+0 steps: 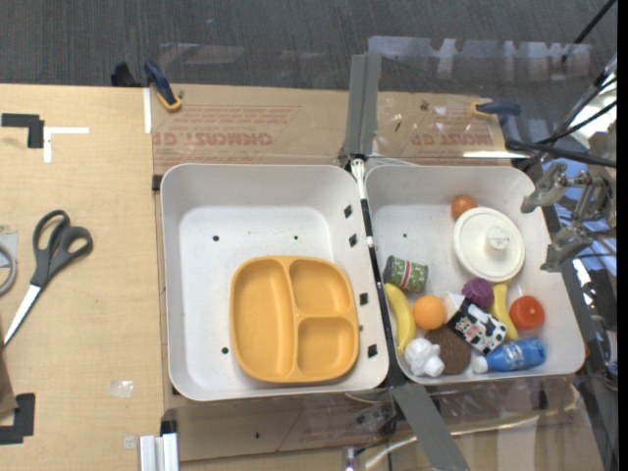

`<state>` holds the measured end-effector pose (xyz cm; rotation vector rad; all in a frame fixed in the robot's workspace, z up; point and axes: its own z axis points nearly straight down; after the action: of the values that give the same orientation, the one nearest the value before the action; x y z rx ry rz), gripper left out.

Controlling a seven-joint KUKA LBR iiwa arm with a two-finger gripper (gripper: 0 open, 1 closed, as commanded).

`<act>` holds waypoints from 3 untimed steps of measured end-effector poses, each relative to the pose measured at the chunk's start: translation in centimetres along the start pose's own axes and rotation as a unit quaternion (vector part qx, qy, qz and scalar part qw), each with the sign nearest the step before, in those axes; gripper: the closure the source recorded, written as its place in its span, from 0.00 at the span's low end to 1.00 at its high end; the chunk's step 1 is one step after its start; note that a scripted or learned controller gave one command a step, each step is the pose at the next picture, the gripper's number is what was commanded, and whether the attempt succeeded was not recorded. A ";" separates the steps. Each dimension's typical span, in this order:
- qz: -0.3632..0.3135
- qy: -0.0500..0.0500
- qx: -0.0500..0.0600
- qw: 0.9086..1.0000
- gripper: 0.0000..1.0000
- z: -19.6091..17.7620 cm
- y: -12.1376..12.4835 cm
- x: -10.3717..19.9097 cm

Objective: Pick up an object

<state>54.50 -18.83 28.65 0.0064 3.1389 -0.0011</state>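
The right bin (557, 292) holds several small objects: a white round lidded dish (489, 243), a small orange ball (464, 207), a green can (406, 274) on its side, a yellow banana (399, 314), an orange (429, 311), a purple piece (477, 291), a red-orange tomato (527, 311), a blue bottle (514, 355), a black-and-white patterned block (478, 329) and a white figure (425, 356). My gripper (545, 227) hangs over this bin's right rim, beside the white dish. Its metal fingers are spread open with nothing between them.
The left bin (196, 263) holds a yellow divided plate (294, 319). Scissors (49, 248) lie on the wooden bench at the far left. A blue clamp (162, 84) sits on the cardboard behind the bins. A grey divider post (361, 106) stands between the bins at the back.
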 end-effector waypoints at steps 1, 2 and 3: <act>-0.070 0.000 0.000 0.998 0.00 17.6 -3.0 1.5; -0.002 -0.004 0.003 1.000 0.00 18.9 4.7 2.9; 0.068 -0.001 0.004 0.998 0.00 19.3 8.3 1.0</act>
<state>53.59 -10.57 9.36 0.2184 3.1286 -0.0130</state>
